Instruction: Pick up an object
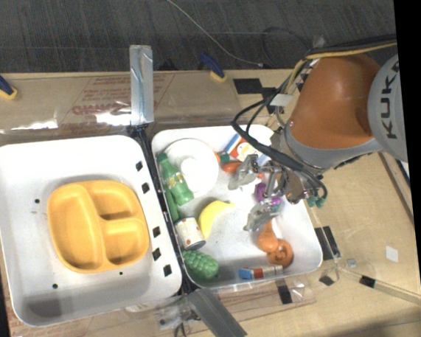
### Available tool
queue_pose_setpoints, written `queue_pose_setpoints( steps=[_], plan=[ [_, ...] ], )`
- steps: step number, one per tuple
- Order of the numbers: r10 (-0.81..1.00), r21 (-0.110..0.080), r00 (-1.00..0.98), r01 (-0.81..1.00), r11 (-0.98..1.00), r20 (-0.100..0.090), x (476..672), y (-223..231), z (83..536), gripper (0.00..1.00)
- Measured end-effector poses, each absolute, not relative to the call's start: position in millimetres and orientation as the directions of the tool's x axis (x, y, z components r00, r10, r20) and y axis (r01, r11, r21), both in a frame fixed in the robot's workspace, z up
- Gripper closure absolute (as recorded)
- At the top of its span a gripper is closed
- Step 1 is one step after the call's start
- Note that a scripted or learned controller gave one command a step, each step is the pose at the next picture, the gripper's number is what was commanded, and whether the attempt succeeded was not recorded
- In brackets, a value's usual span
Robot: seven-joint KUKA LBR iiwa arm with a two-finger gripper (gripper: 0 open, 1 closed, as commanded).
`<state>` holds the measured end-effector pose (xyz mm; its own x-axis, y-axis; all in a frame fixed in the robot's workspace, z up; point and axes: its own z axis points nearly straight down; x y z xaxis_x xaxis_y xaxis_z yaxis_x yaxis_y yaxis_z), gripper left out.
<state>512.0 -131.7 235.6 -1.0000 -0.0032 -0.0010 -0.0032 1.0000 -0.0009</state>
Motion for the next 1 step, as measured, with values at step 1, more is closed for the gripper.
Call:
queue_pose_setpoints(
  steps=[1],
  plan=[
    [0.159, -0.001, -0.987, 0.159, 0.987, -0.006, 502.1, -187.6, 93.5, 0.0]
  ],
)
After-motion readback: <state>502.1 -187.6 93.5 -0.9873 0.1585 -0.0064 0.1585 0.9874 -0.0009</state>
